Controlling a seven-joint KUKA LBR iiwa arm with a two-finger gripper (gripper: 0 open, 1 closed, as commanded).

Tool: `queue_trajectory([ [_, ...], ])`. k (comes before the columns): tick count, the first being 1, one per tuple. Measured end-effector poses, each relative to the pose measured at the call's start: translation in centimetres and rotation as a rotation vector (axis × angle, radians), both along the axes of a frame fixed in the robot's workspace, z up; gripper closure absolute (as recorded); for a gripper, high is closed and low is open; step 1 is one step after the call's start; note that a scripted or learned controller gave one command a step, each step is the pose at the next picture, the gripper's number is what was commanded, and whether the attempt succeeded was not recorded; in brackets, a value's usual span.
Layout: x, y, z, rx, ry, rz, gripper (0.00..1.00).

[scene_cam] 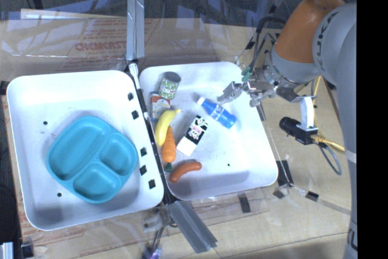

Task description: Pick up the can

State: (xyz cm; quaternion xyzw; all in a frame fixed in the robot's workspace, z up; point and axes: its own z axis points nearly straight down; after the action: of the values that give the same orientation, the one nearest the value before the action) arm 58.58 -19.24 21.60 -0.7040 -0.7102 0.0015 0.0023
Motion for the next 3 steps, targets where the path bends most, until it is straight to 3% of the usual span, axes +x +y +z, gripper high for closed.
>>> queue_trajectory([
  [1,0.2,6.9,-9.0,-0.001,0.001,0.020,0.00],
  [2,0.5,1.0,-11.6,0.014,-0.006,-0.043,0.00],
  [3,-5.7,6.9,-12.5,0.000,0.001,-0.180,0.00],
])
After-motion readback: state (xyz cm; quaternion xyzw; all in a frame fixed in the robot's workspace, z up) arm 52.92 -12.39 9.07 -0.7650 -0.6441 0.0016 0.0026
